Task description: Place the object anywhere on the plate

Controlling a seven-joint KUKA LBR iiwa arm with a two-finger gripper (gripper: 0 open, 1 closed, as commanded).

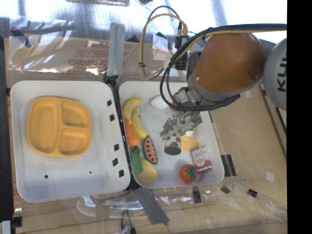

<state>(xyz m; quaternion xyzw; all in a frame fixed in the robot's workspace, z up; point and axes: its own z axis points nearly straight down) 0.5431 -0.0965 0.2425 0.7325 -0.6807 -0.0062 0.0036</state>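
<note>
Gripper (179, 126) at centre-right, finger state indiscernible, hovers above small cup (172, 145); grasp pending, then transfer to yellow plate (58, 126).

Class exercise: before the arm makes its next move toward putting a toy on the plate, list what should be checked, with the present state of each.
1. Yellow three-compartment plastic plate sits in the left white bin: ok.
2. Plate compartments free to receive a toy: ok.
3. Pincer over the right white bin, above the small decorated cup: ok.
4. A toy held in the pincer: cannot tell.
5. Neighbours crowd the cup, pale yellow wedge touching: not ok.
</note>
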